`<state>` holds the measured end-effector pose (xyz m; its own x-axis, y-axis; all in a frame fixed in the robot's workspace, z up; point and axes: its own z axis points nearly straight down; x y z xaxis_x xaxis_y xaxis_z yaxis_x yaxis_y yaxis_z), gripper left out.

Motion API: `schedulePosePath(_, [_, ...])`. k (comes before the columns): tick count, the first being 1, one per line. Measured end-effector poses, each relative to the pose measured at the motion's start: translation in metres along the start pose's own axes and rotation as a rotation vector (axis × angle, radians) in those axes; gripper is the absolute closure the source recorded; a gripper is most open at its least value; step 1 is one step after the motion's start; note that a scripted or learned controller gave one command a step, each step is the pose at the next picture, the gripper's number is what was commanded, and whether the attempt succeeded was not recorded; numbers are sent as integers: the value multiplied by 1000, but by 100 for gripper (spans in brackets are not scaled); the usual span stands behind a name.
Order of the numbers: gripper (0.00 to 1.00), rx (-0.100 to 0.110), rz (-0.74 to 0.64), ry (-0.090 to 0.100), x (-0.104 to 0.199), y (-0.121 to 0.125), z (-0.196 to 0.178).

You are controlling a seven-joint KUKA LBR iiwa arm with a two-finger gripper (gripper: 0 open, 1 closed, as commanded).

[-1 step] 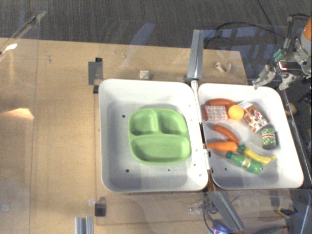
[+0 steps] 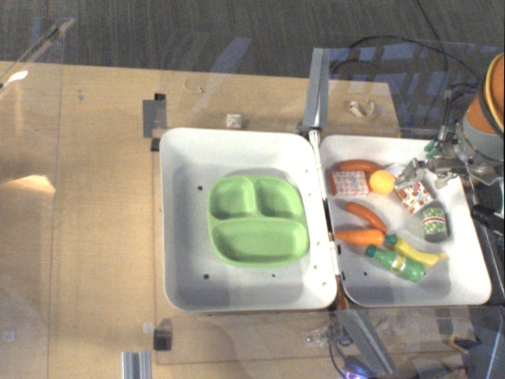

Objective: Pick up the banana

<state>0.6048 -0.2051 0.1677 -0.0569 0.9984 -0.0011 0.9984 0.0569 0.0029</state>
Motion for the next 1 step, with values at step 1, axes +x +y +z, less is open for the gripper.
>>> schedulePosePath(1, [0,-8,-30,7,11,-57,44])
